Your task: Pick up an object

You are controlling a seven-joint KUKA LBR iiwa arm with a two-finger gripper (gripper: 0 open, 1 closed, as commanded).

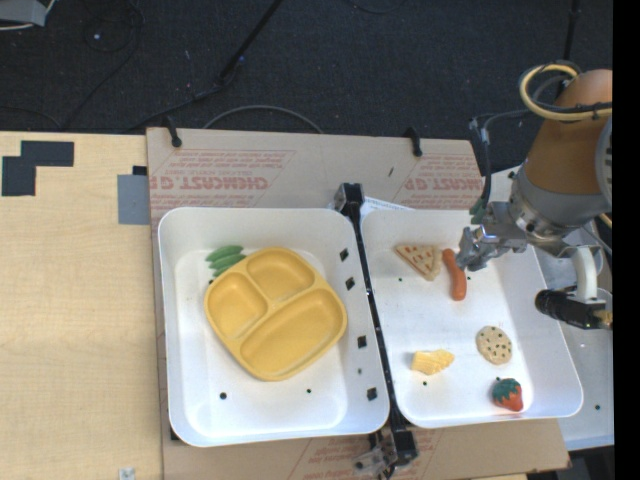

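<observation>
Gripper [470, 255] hovers at one o'clock of the right bin [560, 393], touching the sausage's [457, 276] top end; whether its claw is wide or narrow cannot be told.

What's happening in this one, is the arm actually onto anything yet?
The grey KUKA arm reaches in from the right, its gripper hanging over the right white bin, right by the top end of the orange-red toy sausage. Nothing is visibly lifted. A tan toy sandwich wedge, a yellow toy cheese chunk, a round chocolate-chip cookie and a red toy strawberry lie in the same bin. The left white bin holds a yellow divided plate beside a green toy vegetable.
</observation>
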